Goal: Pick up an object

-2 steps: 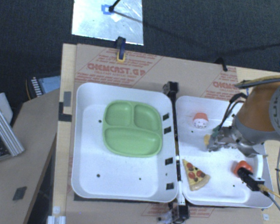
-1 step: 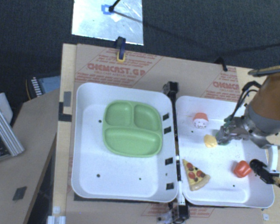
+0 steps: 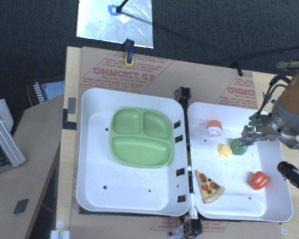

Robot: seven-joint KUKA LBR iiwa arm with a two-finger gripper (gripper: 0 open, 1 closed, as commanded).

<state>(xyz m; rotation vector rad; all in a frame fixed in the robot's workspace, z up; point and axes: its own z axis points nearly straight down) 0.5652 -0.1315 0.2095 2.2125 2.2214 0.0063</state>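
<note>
The left bin [image 3: 91, 153] holds a green divided plate [image 3: 141, 137], set toward its back half, with bare white floor around it, widest along the front wall. A black divider [image 3: 185, 146] runs where the two bins meet. In the right bin [image 3: 272, 207], a pizza slice toy [image 3: 208, 186] lies near the front left corner, close to the divider. A small red-and-white object [image 3: 213, 128] sits further back, and a yellow piece [image 3: 224, 150] lies near mid-bin. Just right of it, touching or nearly so, is a green round object [image 3: 238, 147], with the claw [image 3: 246, 137] directly over it; I cannot tell whether the claw is spread or closed. A red pepper toy [image 3: 259, 180] sits apart toward the right wall, open floor in front.
</note>
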